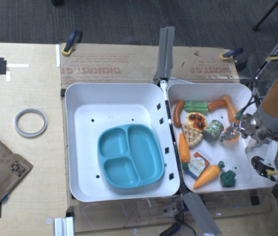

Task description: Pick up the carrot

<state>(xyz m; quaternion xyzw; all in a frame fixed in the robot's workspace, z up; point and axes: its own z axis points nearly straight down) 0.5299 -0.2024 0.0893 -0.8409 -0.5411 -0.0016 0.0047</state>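
Nearest you, at the front of the right bin (242,183), the carrot (207,176) lies on its side, orange body pointing down-left and green top up-right, just beside a small snack packet (197,164) on its left and a dark green broccoli piece (228,178) on its right. Nothing is gripping it, it's just sitting on the bin floor.

Next door, the left bin (80,132) holds a blue divided plate (130,155), which has nothing to do with this job.

Go a bit further back in the right bin and you hit the pincer (233,132), down low near the right wall with the arm coming in from the right. Honestly I can't tell whether it's spread or pressed together, too small and cluttered there. It's sitting by a small orange piece (232,136) and a greenish can (213,130), well apart from the carrot.

Behind that you've got a waffle (192,134), a little pizza (196,118), a hot dog (178,113) and a green bean pod (196,106) along the back. Out on the tabletop (21,82) there's a tape roll (31,122).

So my read: you're at the approach step, nothing grabbed yet. The next move needs the pincer brought forward over the carrot's middle, turned across its long axis, then dropped in without catching the packet or broccoli.
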